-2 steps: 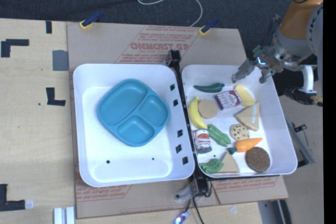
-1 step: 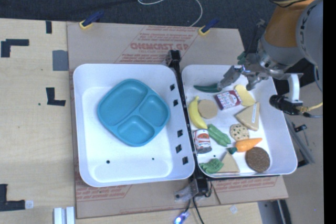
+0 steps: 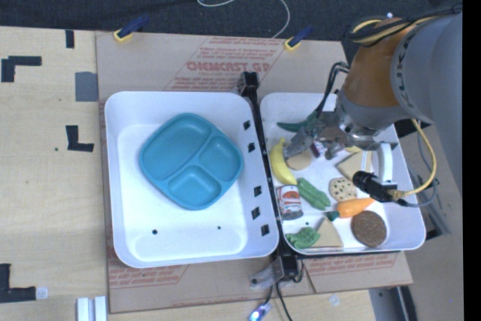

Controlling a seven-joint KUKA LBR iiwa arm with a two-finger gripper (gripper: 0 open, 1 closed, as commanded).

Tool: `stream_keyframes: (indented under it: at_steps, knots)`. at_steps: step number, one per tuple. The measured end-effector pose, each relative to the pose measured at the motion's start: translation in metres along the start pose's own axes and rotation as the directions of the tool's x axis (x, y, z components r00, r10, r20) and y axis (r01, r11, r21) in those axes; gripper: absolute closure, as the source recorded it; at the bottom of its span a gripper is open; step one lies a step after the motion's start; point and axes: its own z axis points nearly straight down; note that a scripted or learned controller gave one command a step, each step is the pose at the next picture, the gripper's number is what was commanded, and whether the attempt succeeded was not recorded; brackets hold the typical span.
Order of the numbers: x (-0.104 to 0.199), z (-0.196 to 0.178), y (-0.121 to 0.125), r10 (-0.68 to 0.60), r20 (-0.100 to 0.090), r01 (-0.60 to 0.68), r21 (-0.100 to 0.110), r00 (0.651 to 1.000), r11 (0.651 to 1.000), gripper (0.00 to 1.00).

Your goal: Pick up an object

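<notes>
Where toys crowd, tool (image 3: 307, 144) overhead

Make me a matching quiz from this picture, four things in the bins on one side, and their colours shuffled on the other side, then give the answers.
Things:
1. divided plate
2. banana
3. carrot
4. round disc at the right bin's front corner

Colours:
A. orange
B. brown
C. blue
D. yellow

Pairs: 1-C, 2-D, 3-A, 4-B
</notes>
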Motion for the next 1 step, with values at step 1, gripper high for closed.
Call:
stream_keyframes:
  at_steps: [1]
  knots:
    - [0.0571, -0.0650, -0.0566, -0.002, 0.001, 0.002, -0.008, 1.000, 1.000, 0.00]
